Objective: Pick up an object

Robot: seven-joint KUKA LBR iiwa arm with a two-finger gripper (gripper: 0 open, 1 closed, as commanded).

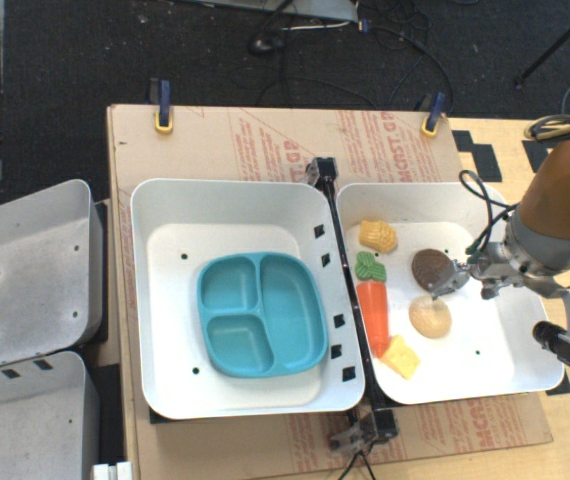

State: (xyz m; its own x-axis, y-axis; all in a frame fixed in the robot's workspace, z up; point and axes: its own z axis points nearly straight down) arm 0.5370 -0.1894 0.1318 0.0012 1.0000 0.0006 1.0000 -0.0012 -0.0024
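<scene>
Gripper (452, 280) low in right bin (525, 368), tip touching brown disc (430, 266), prob. lining up pick; jaw state: cannot tell.

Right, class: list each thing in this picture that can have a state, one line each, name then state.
Teal divided plate: flat in the left bin, compartments bare.
Toy carrot: lying along the right bin's left wall.
Corn: lying loose.
Brown round piece: resting at the gripper tip.
Tan round piece: loose.
Yellow wedge: loose.
</scene>
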